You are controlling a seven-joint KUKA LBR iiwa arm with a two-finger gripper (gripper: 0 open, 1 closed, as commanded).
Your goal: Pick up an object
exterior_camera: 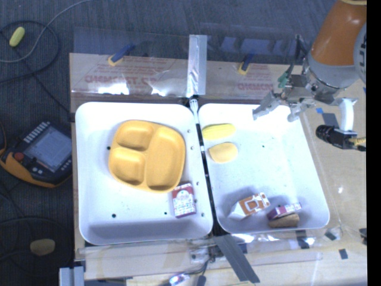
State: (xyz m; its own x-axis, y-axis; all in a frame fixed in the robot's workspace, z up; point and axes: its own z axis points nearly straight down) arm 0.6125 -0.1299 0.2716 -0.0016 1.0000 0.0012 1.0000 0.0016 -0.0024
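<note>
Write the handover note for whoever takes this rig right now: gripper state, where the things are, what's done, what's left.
Gripper: open, holding nothing, over the right bin's far edge.
Right bin: yellow banana-like piece and pale round piece near the divider; small orange-white carton and a brown item with a red-white pack at the near side.
Left bin: yellow divided tray, red-white box.
Done: nothing picked.
Left: descend, grasp one object, lift.
</note>
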